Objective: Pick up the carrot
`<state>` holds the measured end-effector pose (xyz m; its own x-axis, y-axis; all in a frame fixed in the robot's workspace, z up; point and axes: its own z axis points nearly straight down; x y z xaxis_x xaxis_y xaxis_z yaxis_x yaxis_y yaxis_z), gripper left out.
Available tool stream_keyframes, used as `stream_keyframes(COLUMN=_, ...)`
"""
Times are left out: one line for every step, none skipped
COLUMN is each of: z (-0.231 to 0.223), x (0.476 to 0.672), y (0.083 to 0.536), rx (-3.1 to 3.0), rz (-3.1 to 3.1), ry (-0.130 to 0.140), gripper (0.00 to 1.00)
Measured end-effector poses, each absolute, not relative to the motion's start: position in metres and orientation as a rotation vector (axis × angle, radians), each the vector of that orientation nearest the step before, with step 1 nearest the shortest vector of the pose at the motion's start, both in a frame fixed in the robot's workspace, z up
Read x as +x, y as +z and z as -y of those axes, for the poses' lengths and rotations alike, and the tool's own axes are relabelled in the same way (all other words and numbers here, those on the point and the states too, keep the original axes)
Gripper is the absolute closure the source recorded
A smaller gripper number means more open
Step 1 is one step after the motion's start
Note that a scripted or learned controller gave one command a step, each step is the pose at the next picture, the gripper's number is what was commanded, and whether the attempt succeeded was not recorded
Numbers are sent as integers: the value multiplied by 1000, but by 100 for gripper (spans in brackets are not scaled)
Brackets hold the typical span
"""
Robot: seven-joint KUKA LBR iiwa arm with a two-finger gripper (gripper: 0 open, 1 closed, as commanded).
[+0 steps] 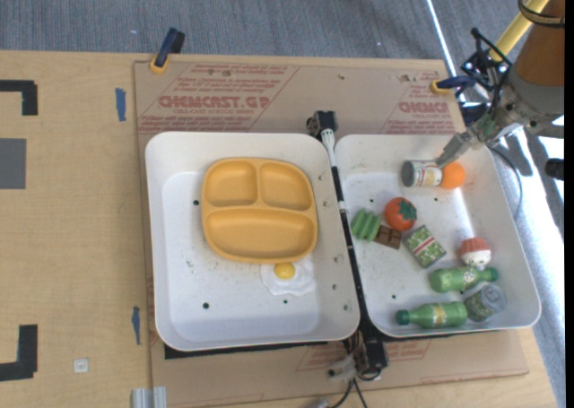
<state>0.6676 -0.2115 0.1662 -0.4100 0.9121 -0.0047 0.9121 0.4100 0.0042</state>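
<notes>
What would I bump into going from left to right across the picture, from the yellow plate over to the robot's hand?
Yellow plate → fried egg → green block → tomato → can → carrot → hand, right by the can and carrot.

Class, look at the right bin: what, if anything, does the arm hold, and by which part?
It cannot be told. The end effector sits at the orange carrot beside a small can, but no hold is visible.
</notes>
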Motion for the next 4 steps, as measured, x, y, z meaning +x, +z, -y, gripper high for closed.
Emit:
stream_keyframes(z=202, x=668, y=177, rx=1764, rz=-2592, ry=2, gripper=0)
stream_keyframes(z=224, x=667, y=152, rx=1839, rz=-2545, ry=0, gripper=0)
stream_keyframes(z=213, x=668, y=179, rx=1591, rz=-2701, ry=2, gripper=0)
stream_keyframes(z=198, x=668, y=198, rx=1488, rz=-2758, ry=1, gripper=0)
